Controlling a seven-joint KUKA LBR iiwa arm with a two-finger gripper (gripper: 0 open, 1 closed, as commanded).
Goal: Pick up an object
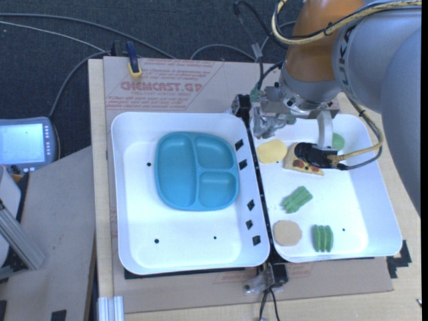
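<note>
Approach is the step in hand: I hang low over the right bin (374, 199), gripper (269, 127) just above the yellow disc (271, 152). My fingers look a little apart, nothing between them. Next I need a straight drop onto the disc, clear of the pizza slice (304, 164) beside it. Bench (167, 82) is brown board; cables trail over dark floor.

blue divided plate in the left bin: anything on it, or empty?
Empty. The blue three-compartment plastic plate lies flat in the left white bin, all compartments showing bare blue.
</note>
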